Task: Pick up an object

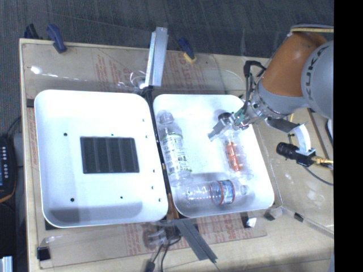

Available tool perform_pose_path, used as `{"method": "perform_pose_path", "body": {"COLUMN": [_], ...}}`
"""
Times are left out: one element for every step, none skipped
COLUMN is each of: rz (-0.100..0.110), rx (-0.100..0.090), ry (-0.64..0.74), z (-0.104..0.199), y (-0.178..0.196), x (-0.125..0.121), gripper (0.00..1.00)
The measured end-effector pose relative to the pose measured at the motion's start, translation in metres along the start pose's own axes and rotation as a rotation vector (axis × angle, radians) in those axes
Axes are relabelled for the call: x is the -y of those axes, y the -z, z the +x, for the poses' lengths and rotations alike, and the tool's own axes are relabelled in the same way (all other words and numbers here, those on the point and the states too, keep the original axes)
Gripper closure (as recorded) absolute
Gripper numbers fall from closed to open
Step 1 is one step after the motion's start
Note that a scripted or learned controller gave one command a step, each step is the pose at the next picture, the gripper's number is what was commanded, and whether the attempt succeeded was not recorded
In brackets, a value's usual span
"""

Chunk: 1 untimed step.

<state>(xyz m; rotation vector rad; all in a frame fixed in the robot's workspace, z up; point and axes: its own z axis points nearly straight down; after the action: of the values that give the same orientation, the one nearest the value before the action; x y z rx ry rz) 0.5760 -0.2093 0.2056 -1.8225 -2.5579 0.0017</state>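
At the lower edge of the right bin (262, 177) a clear bottle (212, 191) lies sideways. Higher, right of centre, an orange bottle (234, 156) lies just below the end effector (222, 127), whose state cannot be told. A descent centred across its narrow width would be advised.

A pale wooden desk (68, 61) covered with clear sheeting stands on dark grey carpet (170, 4). Blue clamps (55, 37) grip its far edge. Even overhead light falls on the surface, and red printing shows through the sheeting.
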Motion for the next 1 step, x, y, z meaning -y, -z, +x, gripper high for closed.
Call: {"method": "perform_pose_path", "body": {"rz": [-0.002], "rx": [0.002], "ry": [0.051], "z": [0.0003], "y": [0.0116], "x": [0.0003], "gripper": [0.00]}}
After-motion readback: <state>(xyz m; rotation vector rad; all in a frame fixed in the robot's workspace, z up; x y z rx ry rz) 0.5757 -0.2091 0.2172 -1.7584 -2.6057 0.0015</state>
